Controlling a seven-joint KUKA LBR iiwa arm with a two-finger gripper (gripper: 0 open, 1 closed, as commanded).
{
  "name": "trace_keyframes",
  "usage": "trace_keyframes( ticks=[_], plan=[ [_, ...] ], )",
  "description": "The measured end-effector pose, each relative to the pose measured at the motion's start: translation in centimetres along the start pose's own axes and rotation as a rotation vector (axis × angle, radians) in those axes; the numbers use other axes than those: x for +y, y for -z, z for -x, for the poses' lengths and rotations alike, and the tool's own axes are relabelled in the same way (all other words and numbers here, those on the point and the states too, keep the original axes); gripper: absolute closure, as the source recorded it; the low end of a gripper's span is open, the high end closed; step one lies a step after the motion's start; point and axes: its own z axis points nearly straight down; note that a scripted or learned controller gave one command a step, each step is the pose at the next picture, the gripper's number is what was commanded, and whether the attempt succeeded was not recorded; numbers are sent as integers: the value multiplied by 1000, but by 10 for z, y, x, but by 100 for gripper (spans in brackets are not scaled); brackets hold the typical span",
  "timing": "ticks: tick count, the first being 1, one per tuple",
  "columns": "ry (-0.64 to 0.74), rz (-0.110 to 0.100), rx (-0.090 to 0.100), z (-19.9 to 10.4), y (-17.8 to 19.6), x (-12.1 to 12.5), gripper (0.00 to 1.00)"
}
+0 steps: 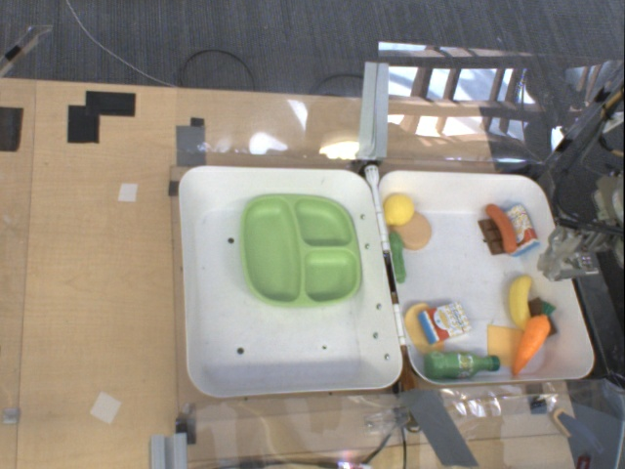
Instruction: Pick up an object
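Note:
The right bin (459, 267) holds several toy foods. A yellow lemon (397, 209) and a tan round piece (417, 233) lie at its far left, with a green pickle (396, 258) along the divider. At the far right are a brown sausage (497, 229) and a small carton (522, 228). A banana (520, 299), carrot (532, 341), cheese slice (502, 340), green bottle (461, 363) and small printed box (449, 319) lie near the front. My gripper (567, 253) hovers at the bin's right rim, just right of the banana and carton, with nothing seen in it.
The left bin (210, 350) bears a green divided plate (299, 249). A metal post (372, 110) stands behind the divider between the bins. The dark arm (596, 164) fills the space right of the right bin. Bare wooden bench (88, 291) stretches to the left.

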Motion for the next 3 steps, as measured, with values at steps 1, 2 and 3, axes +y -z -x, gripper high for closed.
trace_keyframes(
  ticks=[1, 2, 3],
  plan=[
    [-2, 6, 10, -2, -6, 1, 0],
    [133, 5, 6, -13, -161, 3, 0],
    [52, 10, 11, 84, -168, -4, 0]
  ],
)
